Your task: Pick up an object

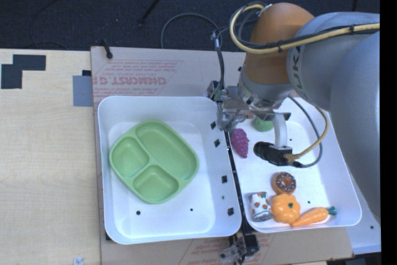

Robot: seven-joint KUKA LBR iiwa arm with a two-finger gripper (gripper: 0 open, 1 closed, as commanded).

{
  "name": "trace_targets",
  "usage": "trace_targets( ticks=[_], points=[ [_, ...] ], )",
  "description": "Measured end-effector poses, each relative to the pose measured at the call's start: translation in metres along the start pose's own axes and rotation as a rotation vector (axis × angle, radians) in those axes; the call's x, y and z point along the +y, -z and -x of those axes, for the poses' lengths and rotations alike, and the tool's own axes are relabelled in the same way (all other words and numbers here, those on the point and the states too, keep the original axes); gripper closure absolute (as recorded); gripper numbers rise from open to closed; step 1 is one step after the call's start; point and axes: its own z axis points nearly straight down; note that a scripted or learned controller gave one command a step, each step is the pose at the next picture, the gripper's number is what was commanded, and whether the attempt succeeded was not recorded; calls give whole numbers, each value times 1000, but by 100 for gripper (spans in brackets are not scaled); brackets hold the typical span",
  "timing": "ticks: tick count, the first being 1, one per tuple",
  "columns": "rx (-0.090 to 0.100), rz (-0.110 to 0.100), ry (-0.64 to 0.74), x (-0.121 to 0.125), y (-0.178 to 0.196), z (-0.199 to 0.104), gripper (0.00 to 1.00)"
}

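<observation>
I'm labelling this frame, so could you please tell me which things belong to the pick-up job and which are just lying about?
Job:
gripper
purple grapes
donut
orange pumpkin
carrot
patterned cup
green item
right bin

Lying about:
green divided plate
left bin

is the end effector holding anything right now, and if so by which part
Cannot be told. The end effector sits just above the purple grapes at the right bin's left edge, but the view doesn't show a grip on them.
</observation>
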Motion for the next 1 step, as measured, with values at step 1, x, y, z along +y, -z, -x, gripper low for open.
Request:
trace_targets(
  ticks=[1],
  points=[
    [0, 2, 2, -4, 4, -62, 100]
  ],
)
